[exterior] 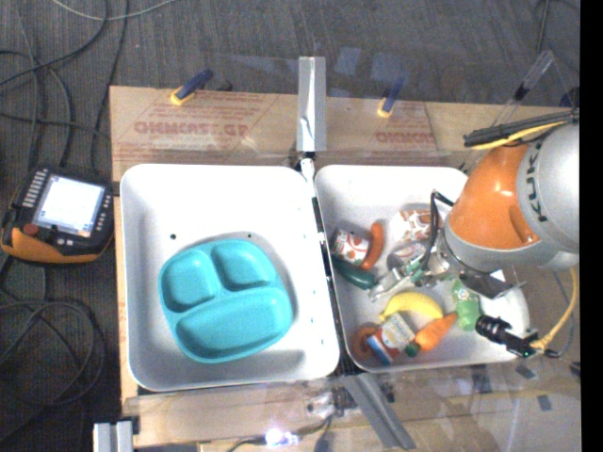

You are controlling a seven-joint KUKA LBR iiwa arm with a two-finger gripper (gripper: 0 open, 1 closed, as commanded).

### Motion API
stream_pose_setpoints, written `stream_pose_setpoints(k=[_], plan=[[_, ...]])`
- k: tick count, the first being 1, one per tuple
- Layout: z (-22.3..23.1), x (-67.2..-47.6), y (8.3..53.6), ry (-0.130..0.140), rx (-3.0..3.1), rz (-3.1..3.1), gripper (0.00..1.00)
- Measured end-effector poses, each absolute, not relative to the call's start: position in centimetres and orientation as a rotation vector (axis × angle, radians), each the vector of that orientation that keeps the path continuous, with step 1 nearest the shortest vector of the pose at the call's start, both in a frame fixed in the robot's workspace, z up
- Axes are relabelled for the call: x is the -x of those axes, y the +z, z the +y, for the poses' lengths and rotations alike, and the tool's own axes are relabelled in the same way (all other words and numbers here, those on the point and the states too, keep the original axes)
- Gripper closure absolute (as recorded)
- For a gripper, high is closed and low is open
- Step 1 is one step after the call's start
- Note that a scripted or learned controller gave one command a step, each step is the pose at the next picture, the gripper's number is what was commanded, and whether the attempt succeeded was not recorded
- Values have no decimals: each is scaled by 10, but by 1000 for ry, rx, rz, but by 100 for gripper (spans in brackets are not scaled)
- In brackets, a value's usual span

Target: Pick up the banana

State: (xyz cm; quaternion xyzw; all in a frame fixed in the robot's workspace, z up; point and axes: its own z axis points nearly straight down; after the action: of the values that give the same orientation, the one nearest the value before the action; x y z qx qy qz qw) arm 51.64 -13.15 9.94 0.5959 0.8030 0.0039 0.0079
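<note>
The yellow banana [412, 305] lies in the right bin [377, 191], curved, among other toy foods near the bin's front. My gripper [421, 269] hangs just above and behind the banana, under the orange wrist band [490, 210], amid the clutter. Its metal fingers point down-left toward the banana's upper edge. The view does not let me tell how they stand, and I see nothing lifted.
Around the banana lie an orange carrot [435, 332], a red sausage [376, 243], a green item [355, 273], a small can [350, 244] and a boxed item [396, 330]. The left bin [141, 252] holds a teal divided plate [226, 297]. A teach pendant [61, 213] sits far left.
</note>
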Motion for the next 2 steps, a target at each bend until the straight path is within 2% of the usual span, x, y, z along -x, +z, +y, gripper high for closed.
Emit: stream_pose_setpoints(k=[1,2], plan=[[-141,-490,91,12,-1799,2553,0],[-141,-490,91,12,-1799,2553,0]])
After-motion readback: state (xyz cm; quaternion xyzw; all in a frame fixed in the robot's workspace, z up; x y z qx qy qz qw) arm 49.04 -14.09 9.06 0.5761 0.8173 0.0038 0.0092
